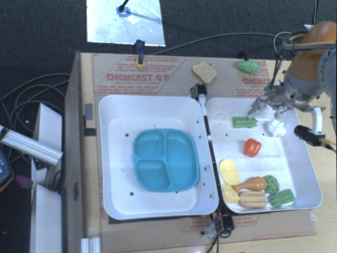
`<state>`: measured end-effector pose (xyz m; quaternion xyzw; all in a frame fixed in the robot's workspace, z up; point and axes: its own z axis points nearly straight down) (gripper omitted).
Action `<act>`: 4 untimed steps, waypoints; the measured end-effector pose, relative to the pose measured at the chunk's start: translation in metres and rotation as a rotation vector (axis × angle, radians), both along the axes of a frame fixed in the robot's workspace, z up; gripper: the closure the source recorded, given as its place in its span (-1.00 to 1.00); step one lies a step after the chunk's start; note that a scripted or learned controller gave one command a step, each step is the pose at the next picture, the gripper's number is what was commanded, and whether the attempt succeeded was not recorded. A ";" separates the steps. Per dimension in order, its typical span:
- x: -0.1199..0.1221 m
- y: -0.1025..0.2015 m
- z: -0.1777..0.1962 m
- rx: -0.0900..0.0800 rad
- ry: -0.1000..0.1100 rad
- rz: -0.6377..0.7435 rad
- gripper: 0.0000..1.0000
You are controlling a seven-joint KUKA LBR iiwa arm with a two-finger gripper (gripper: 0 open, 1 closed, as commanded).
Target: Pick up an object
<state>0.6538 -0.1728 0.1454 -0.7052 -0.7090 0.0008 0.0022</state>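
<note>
My gripper hangs over the far end of the right bin, open, with nothing between its fingers. Just below and left of it lies a green toy vegetable. A small white piece sits right under it. A red pepper lies mid-bin. At the near end are a yellow piece, a drumstick, a hot dog, broccoli and another green piece.
The left bin holds a blue divided plate. A bread slice and a green toy lie on the bench behind the bins. A ridge separates the two bins.
</note>
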 end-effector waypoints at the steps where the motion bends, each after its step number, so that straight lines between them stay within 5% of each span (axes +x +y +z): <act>1: -0.025 0.032 -0.037 -0.001 -0.005 0.000 -1.00; 3: -0.068 0.046 -0.061 -0.002 -0.005 -0.004 -1.00; 4: -0.067 0.046 -0.050 -0.002 -0.008 -0.003 1.00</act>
